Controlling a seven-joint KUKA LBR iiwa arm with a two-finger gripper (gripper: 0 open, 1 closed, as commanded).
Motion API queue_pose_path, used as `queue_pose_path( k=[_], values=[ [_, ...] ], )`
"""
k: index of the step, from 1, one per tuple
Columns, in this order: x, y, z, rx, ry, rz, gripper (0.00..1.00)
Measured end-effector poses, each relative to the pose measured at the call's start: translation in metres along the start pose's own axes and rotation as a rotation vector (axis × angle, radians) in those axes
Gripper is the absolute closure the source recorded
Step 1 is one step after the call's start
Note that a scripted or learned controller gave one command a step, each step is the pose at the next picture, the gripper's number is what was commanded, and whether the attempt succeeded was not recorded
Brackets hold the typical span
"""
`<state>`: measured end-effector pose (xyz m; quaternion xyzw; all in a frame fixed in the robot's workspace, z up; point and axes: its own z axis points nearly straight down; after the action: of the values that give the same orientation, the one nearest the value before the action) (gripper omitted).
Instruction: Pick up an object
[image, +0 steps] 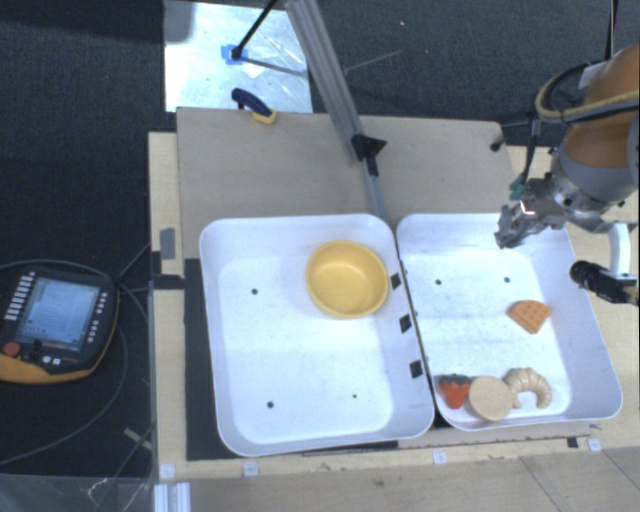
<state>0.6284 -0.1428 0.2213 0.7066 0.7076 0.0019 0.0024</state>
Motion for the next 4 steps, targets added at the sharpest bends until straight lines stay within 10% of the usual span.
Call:
queue_pose_path(
  k=[1,4],
  values=[
    [0.000,0.001,-0.053,0.000,0.000,0.001,1.00],
    [0.158,0.005,-0.016,0.006,0.002,-0.003,1.00]
  ],
)
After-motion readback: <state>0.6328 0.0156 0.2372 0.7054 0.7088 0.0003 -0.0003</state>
